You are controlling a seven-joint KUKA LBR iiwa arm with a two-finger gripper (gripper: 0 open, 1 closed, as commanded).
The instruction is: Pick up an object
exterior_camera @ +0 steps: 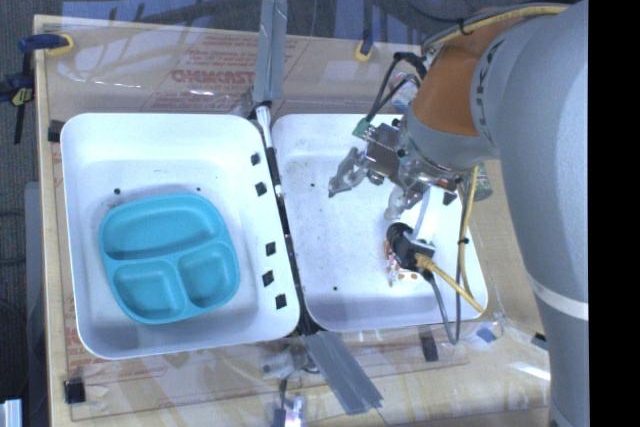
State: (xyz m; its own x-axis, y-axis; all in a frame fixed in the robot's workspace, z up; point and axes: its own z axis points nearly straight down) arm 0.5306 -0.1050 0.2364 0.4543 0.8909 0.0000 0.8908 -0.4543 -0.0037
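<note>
- The only loose thing I can see to pick up is the blue divided plate (168, 255), lying flat on the floor of the left bin (85, 155), toward the near side, its three compartments facing up
- It looks like moulded plastic, so I'd judge it light, stiff and hard to break, but smooth and likely slippery against metal fingers
- Flat and low as it lies, it gives little to pinch from straight above
- My guess is the best hold is the raised rim, or a ridge between compartments, with one finger inside and one outside
- Taking it near the middle of a side should keep it from tipping
- The far edge of the plate has the most bare bin floor beside it, so a finger would have room to come down there
- The gripper (372, 190) hangs low over the right bin (320, 260), well apart from the plate and across the wall between the bins
- Its jaws are spread wide with nothing between them
- The arm (540, 115) reaches in from the right, wrist bent down, fingers aimed down and leftward
</note>
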